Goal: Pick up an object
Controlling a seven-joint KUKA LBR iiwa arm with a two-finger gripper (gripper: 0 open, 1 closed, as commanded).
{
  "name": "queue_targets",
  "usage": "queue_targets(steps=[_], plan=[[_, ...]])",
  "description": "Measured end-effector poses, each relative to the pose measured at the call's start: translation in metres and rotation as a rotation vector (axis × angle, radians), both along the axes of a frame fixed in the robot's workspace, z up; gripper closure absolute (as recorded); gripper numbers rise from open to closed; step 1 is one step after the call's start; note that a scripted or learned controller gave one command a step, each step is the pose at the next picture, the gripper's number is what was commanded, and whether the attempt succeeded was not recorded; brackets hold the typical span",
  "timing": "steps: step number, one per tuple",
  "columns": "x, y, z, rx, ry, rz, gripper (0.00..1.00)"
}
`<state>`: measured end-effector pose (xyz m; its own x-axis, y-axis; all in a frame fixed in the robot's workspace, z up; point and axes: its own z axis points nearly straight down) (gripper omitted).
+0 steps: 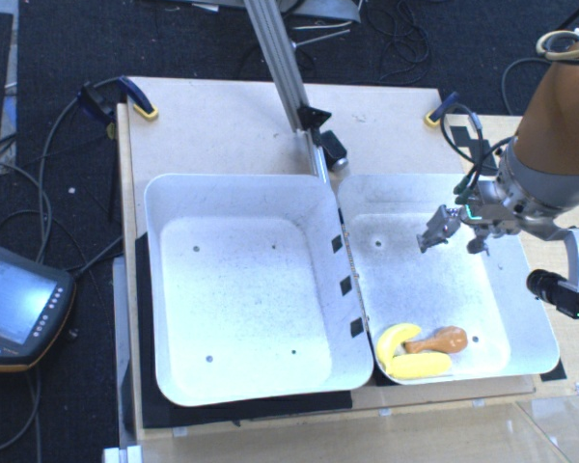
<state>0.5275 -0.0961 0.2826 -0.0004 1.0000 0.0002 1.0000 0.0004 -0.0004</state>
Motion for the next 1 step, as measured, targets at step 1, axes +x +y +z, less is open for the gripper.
queue_targets(steps=[1], plan=[[0.0, 0.0, 0.0, 0.0, 0.0, 0.0, 0.0]])
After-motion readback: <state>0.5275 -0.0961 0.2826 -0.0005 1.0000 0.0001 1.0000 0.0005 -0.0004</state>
